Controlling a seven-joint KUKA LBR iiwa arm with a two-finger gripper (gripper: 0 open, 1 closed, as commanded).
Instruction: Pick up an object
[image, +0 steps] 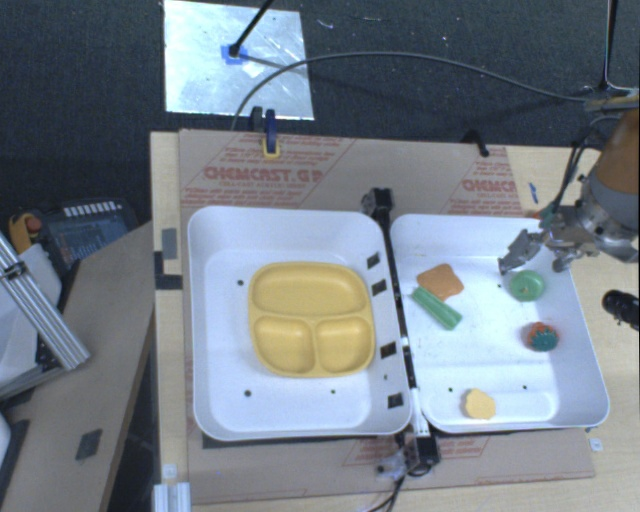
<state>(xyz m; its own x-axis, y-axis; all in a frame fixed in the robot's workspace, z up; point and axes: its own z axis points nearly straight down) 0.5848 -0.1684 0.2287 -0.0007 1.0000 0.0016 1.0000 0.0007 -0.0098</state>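
1. Left bin (215, 330) has a yellow divided plate (308, 318) sitting flat in the middle of it, three compartments.
2. Right bin (585, 385) is where the small stuff is: an orange wedge (441, 280) touching a green stick (437, 308) near the left wall, and a yellow piece (479, 404) down by the front edge.
3. Further right, a green round thing (526, 287) and below it a teal and orange ball (541, 337), apart from each other.
4. The hand (540, 252) hangs over the bin's far right side, just above the green round thing. Fingers are spread open, nothing between them.
5. Both bins sit on the tabletop (320, 165).
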